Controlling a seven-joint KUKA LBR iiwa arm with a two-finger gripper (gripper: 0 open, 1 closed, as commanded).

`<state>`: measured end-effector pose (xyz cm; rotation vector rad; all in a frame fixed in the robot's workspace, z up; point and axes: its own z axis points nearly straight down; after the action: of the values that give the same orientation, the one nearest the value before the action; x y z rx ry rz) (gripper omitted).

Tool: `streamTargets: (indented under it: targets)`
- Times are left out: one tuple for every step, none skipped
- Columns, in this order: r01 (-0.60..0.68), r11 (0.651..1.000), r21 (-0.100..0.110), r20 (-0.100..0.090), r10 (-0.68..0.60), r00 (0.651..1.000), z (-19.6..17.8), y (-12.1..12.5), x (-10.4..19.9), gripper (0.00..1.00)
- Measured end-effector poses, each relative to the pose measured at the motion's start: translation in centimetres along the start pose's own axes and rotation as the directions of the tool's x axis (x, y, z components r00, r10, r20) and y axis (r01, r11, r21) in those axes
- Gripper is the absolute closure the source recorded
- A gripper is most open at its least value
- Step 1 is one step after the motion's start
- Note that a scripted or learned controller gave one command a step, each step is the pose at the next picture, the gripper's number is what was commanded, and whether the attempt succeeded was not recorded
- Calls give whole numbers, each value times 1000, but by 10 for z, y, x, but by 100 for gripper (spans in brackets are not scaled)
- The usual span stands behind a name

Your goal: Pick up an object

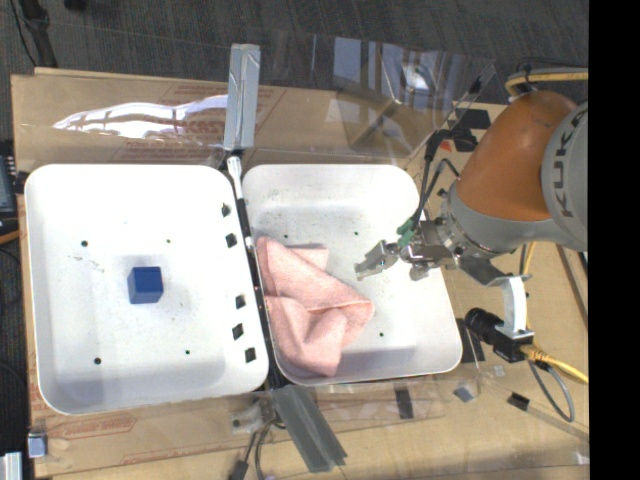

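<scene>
A crumpled pink cloth (306, 306) lies against the left wall of the right bin (400, 193). A small blue cube (146, 284) sits in the left bin (60, 198), left of its middle. My gripper (374, 264) hangs over the right bin's middle, just right of the cloth's upper edge. Its fingers look slightly apart with nothing between them.
A grey divider with black clips (240, 268) runs between the two bins. The arm's orange band (515, 163) and cables (545, 363) crowd the right side. Cardboard lies under the bins, and a clear plastic sheet (400, 88) stands behind them.
</scene>
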<state>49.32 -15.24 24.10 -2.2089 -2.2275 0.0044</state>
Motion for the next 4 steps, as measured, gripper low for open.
streamTargets:
  targets:
    - [12, 1000, 1, 0, -12, 1000, 129, 15, 7, 0]
    - [107, 994, -2, 1, -107, 994, 149, 87, 37, 0]
    - [334, 942, -2, 0, -334, 942, 129, -1, 22, 0]
    - [-32, 999, -3, 0, 32, 999, 149, 36, 11, 0]
